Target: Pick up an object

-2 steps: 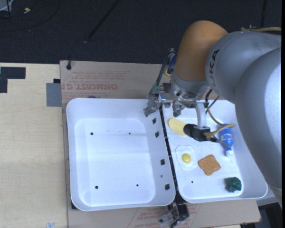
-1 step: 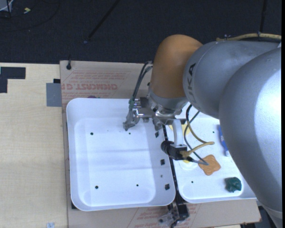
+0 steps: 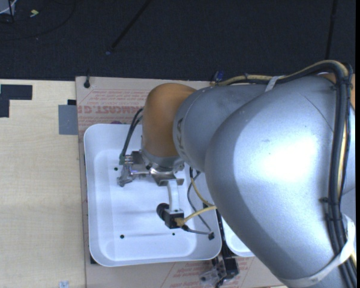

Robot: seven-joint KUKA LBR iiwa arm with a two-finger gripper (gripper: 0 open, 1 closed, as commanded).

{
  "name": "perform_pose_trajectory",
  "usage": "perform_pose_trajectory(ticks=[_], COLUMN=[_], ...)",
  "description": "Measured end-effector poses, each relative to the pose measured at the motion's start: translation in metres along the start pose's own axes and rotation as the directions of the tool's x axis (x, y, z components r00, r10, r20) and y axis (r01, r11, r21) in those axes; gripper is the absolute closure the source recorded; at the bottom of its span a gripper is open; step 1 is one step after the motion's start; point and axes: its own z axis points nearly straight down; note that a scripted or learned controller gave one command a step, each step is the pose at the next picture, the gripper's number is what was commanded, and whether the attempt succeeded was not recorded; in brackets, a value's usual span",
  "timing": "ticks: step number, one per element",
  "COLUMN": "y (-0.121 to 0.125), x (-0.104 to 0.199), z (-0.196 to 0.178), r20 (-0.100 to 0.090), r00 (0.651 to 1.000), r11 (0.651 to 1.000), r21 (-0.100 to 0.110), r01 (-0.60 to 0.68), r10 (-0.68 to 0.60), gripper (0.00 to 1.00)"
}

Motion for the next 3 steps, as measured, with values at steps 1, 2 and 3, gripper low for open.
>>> perform_pose_trajectory(ticks=[1, 2, 3], y=[0.000, 0.030, 0.037], x=[-0.004, -0.005, 0.072], z=[-0.013, -0.135, -0.130], r20=[0.001, -0.001, -0.001], r00=[1.000, 1.000, 1.000], r11=[1.000, 1.000, 1.000], r21=[0.001, -0.013, -0.005], r01=[-0.007, -0.003, 0.001], r10=[0.007, 0.003, -0.001], gripper=[1.00, 1.00, 1.00])
